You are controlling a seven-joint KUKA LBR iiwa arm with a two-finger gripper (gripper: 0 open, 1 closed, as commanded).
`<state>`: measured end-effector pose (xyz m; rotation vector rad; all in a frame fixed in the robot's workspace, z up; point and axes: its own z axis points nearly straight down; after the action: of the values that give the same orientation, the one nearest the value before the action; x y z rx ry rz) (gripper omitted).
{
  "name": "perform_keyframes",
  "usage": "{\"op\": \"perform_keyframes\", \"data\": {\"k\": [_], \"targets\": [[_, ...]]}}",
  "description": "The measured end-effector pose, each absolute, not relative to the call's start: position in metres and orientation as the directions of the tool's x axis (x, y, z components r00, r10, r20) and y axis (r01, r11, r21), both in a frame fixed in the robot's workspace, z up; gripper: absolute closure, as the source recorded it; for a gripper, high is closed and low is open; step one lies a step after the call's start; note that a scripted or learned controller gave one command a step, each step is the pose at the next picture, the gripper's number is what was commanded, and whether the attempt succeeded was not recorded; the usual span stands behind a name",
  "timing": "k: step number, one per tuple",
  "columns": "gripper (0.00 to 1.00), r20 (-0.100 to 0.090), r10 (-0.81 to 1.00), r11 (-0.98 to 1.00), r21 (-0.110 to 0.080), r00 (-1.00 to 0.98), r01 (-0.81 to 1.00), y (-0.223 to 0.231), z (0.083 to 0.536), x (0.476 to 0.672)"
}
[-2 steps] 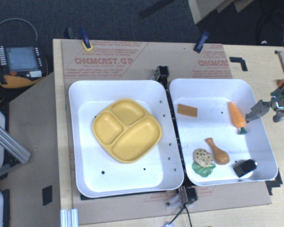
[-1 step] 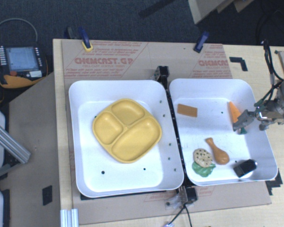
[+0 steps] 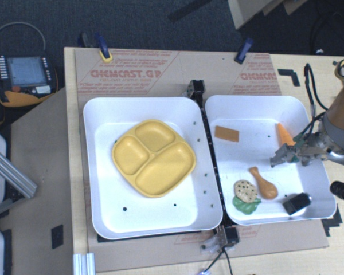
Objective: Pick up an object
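Presently, claw (image 3: pixel 282 157): over right bin (image 3: pixel 241 106), grip state unclear.
Near: carrot (image 3: pixel 284 134), wooden spoon (image 3: pixel 264 183).

Grey arm (image 3: pixel 339 122), black cables alongside, dark metal gripper (image 3: pixel 286 155) hardware.

Robotics lab: clamped board bench (image 3: pixel 178 67), white bins (image 3: pixel 97 153), teach pendant (image 3: pixel 23 76), cables.
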<state>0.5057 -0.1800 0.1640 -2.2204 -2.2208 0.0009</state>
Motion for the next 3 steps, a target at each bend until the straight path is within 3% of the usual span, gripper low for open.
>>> {"op": "perform_keyframes", "data": {"k": [1, 2, 3], "targets": [[0.00, 0.003, 1.000, -0.001, -0.006, 0.001, 1.000, -0.178, 0.119, 0.498], [1.00, -0.001, 1.000, -0.001, 0.001, 0.001, 1.000, -0.179, 0.132, 0.500], [1.00, -0.001, 1.000, 0.000, 0.002, 0.000, 1.000, -0.173, 0.176, 0.495]]}}
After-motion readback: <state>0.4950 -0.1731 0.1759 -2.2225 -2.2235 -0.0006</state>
